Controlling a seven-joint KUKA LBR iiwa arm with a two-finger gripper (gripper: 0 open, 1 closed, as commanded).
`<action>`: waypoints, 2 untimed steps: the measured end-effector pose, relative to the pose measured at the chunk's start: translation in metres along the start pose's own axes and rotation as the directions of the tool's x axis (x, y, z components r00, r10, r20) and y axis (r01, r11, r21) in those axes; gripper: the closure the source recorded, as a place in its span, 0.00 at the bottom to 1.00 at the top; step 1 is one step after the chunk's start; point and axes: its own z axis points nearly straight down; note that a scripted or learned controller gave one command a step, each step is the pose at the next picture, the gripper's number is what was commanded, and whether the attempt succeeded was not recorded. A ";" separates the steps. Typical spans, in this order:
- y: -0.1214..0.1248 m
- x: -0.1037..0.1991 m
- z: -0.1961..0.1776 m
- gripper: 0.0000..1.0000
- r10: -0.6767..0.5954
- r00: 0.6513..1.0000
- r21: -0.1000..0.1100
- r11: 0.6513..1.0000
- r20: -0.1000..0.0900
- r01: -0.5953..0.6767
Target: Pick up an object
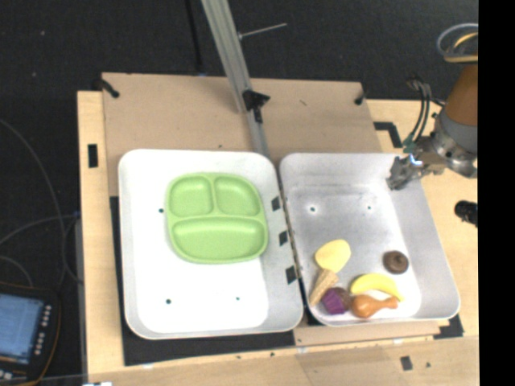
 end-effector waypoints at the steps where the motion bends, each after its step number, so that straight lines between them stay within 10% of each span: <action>1: 0.001 -0.002 -0.037 1.00 -0.001 1.000 0.001 1.000 0.000 0.001; 2: 0.008 0.048 -0.047 1.00 -0.005 1.000 0.002 1.000 -0.003 0.005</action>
